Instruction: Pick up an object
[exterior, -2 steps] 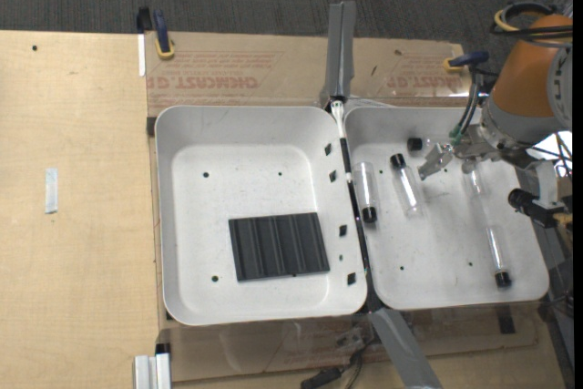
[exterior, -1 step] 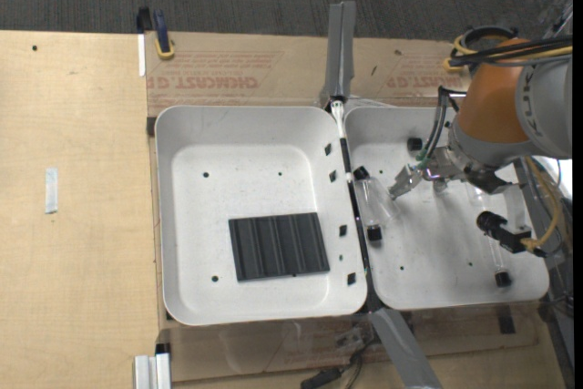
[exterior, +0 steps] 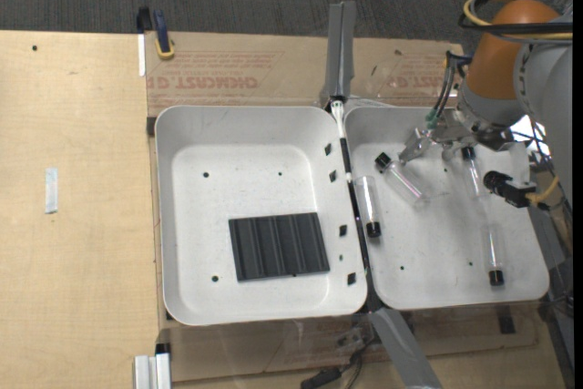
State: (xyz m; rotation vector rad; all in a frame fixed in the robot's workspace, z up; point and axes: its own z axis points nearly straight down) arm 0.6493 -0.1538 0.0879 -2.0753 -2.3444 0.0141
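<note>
gripper [exterior: 435, 139] hung over the right bin's [exterior: 437, 287] far side; grip state could not be told. nearest clear tube [exterior: 399, 178] lay just beside it, toward the divider.

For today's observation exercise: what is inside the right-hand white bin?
The right bin holds three clear tubes with black caps: one by its left wall, one angled near the top, one at right. The gripper and arm cover its upper right corner.
</note>
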